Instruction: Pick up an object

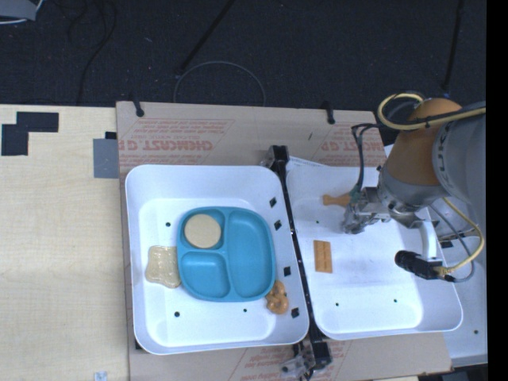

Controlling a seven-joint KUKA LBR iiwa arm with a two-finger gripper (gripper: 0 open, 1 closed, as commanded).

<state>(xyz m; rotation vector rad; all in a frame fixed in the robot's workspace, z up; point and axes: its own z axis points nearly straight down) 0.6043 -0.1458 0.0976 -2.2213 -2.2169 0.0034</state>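
My gripper (355, 221) hangs low over the upper middle of the right bin (381, 308). A small tan piece (334, 200) lies just to its upper left, close to it or touching it; I cannot tell which. Further down and left, an orange-brown rectangular block (322, 255) lies flat on the bin floor, apart from the gripper. Nothing shows held in the gripper.
The left bin (151, 205) holds a blue divided plate (238, 260) with a round tan disc (202, 230) in its upper-left compartment. A pale beige piece (162, 266) lies left of the plate and a brown lump (277, 298) at its lower right. The arm's cables (432, 264) trail over the right bin's right side.
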